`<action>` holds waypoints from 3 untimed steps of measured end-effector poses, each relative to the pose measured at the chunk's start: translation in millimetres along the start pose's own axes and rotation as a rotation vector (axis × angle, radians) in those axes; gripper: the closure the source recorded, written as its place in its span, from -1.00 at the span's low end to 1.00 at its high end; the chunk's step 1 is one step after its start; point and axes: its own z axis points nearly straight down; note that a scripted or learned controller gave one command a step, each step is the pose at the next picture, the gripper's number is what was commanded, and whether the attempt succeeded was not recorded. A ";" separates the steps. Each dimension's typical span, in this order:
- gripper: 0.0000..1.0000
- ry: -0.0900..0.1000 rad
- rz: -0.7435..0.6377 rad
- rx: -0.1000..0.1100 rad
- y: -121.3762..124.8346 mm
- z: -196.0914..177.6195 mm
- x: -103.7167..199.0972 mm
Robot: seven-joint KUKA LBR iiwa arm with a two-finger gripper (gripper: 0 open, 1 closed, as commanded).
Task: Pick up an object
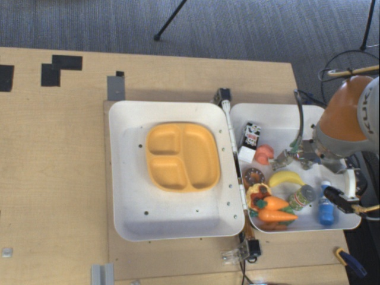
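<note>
The carrot lies nearest, at the near wall of the right bin, a smooth, stiff, light plastic cone best gripped across its thick middle. Left of that bin a left bin holds a matte yellow divided plate. Behind the carrot lies a curved, glossy banana. The jaws hover just beyond it; I cannot tell their opening.

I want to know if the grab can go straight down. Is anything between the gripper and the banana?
Nothing visible. The gripper sits just above the banana in the right bin, with bare bin floor between them. An orange ball lies to the side.
</note>
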 end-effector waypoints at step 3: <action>-1.00 -0.006 -0.092 0.001 112.0 0.0 59.8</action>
